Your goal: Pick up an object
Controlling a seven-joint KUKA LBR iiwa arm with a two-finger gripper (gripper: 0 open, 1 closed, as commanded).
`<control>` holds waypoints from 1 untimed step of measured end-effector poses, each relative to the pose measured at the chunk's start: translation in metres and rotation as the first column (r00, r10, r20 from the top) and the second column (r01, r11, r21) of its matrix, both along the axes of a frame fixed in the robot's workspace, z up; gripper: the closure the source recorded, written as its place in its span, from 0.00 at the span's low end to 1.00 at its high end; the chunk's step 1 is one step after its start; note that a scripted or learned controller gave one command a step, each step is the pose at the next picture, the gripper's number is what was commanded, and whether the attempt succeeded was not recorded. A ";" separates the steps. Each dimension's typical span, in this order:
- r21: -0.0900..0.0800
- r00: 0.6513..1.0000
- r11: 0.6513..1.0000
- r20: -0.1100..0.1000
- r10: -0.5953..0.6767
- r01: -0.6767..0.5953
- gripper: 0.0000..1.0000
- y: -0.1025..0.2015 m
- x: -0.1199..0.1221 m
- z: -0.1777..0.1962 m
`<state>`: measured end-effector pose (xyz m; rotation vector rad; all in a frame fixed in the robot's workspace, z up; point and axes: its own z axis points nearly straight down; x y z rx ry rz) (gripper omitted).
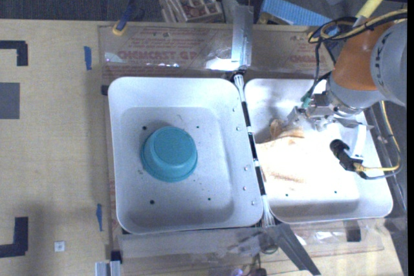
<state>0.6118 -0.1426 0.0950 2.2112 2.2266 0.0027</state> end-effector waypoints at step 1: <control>-0.001 0.967 0.967 0.003 0.255 -0.255 0.00 0.027 0.010 -0.006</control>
